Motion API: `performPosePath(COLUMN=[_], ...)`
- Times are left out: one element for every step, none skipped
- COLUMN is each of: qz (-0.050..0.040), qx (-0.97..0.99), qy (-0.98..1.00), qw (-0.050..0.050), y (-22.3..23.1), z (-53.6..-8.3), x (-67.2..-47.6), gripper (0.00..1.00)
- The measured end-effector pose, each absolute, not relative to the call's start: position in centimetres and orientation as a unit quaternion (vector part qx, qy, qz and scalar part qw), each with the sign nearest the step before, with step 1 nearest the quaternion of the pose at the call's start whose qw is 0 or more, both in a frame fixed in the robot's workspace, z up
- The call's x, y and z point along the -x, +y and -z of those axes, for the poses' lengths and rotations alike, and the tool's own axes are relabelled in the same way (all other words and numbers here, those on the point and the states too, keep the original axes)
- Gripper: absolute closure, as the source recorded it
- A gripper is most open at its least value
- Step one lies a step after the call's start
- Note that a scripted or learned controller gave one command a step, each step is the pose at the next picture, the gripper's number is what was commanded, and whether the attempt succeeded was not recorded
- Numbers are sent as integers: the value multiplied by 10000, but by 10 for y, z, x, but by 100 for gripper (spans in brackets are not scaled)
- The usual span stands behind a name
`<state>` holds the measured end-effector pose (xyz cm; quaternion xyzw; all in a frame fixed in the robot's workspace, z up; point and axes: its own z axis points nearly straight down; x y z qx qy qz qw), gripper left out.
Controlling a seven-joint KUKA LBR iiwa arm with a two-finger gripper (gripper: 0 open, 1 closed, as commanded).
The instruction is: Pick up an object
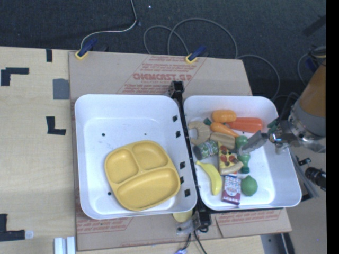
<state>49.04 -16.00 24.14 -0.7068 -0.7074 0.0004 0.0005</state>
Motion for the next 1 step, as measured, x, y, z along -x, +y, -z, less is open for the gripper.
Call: performPosePath(qz=[21], qx=[7069], qy=[-7073], qw=[-46], y=[-188], z=[-98], x=[-576], gripper=[0])
